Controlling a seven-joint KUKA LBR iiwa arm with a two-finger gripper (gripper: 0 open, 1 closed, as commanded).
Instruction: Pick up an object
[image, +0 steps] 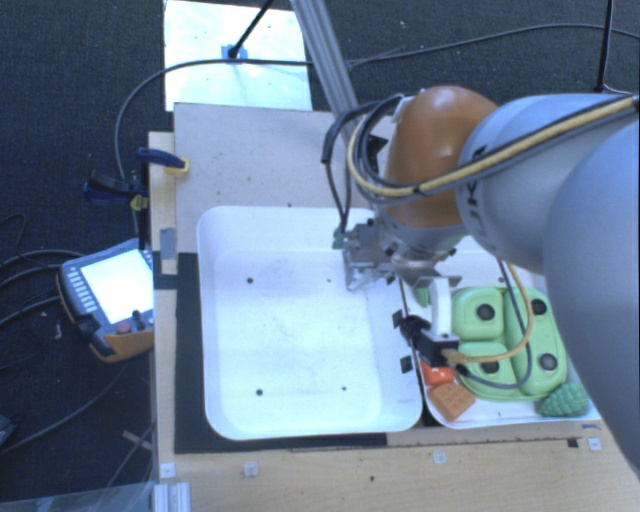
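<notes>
In the camera view, we take the green block (488, 328) as our landmark. It lies in the right bin (500, 414), and the other candidates for picking sit close around it. A red piece (434, 375) is just to its left, an orange piece (452, 402) is left of it and nearer the front rim, and a bumpy green lump (563, 400) is at its near right corner.

The claw (362, 268) hangs left of the block and a little farther back, over the left bin (290, 400). We cannot tell whether it is open or closed, and we see nothing gripped.

We judge this to be the approach step, with no pick made yet. The next move calls for shifting the arm (560, 190) over one of these things, then lowering onto it.

We count two bins on the surface (250, 160), and one each of the block, red piece, orange piece and lump.
</notes>
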